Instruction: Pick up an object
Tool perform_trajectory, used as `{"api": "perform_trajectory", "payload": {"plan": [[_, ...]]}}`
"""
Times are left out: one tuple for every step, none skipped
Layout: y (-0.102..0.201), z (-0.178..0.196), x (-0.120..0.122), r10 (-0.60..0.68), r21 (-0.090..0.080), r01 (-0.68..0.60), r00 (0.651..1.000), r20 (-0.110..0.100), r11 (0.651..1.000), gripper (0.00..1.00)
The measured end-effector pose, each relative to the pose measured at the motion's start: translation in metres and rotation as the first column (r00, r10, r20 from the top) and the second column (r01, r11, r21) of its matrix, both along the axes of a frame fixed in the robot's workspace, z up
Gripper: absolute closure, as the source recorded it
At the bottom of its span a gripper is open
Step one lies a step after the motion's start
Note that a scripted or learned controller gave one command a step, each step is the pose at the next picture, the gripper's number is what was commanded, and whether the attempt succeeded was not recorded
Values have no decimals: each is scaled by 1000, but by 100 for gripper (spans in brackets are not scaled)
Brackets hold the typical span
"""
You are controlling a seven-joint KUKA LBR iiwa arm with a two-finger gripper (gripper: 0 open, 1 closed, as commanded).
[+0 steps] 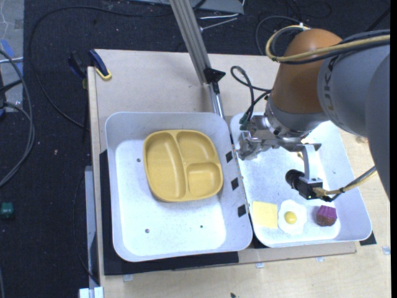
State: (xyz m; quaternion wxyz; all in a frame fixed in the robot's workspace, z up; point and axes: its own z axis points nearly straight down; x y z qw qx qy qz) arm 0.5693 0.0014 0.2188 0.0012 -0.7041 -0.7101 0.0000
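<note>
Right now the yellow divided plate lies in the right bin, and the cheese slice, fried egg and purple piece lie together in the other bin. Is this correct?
Not quite. The camera view shows the yellow divided plate in the left bin; the cheese slice, fried egg and purple piece lie in the right bin.

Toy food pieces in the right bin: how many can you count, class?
3, along the right bin's near edge: yellow cheese slice leftmost, fried egg in the middle, purple piece rightmost. The arm may hide more.

Grey arm (pixel 353 79) with an orange band, yellow and black cables trailing along it
</note>
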Motion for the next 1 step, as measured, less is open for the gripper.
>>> {"api": "perform_trajectory", "payload": {"plan": [[57,-7,-1,0,0,0,1000,0,1000,100]]}}
